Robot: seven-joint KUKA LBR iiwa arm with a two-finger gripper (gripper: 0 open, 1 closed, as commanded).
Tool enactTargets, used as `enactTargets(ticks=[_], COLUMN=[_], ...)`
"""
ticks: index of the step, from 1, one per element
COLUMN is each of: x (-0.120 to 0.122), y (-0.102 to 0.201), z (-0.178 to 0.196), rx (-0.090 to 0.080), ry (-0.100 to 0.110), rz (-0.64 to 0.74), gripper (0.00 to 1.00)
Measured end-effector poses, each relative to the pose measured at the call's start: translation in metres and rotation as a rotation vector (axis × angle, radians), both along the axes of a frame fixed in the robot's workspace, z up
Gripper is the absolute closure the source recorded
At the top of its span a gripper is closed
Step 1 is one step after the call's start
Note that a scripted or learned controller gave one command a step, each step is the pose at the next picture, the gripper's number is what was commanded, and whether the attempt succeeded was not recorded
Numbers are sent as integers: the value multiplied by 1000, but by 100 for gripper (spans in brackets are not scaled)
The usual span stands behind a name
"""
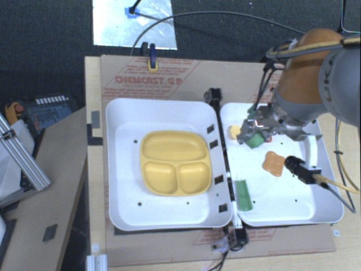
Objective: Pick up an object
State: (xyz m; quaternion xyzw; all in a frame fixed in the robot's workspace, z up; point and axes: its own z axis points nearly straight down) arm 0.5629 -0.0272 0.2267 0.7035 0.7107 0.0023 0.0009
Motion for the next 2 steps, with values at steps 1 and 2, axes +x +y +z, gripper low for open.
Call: enactTargets(ticks=[1, 2], x=[19, 43], y=[51, 94], z=[-10, -14], rx=[-2, 0], ry=[2, 2], rz=[-1, -1], gripper=[100, 100])
